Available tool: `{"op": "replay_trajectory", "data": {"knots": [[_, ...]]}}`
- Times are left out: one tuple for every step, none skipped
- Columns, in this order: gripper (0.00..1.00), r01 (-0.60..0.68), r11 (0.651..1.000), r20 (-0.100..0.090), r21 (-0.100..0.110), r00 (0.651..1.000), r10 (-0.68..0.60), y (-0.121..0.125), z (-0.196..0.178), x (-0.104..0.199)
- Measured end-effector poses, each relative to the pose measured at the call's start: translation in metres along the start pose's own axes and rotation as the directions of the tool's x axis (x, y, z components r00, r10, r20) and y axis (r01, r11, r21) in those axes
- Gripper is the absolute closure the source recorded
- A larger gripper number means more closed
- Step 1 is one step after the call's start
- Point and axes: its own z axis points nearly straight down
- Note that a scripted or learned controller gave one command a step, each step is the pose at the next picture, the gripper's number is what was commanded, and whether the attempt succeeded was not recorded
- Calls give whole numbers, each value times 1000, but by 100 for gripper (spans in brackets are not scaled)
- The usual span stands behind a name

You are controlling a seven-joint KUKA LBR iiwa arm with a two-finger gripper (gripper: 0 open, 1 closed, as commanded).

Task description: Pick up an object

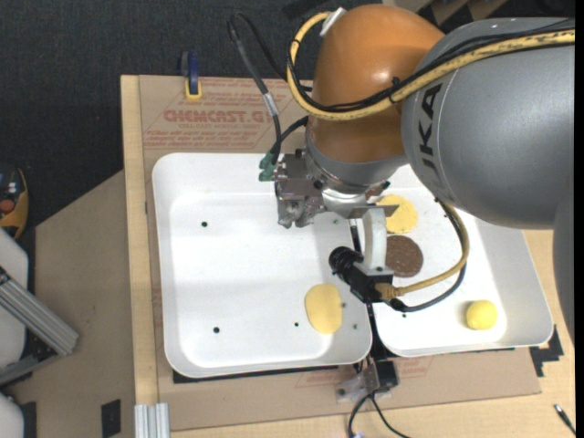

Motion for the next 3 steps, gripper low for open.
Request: {"op": "replay_trajectory", "data": {"knots": [[100,2,1000,-2,-6,1000,-2,14,-83,-5],[100,11,1000,1,16,1000,-11,-35,-18,63],[100,3,1000,-6,-10,1000,-3,-38,-154,41]]}}
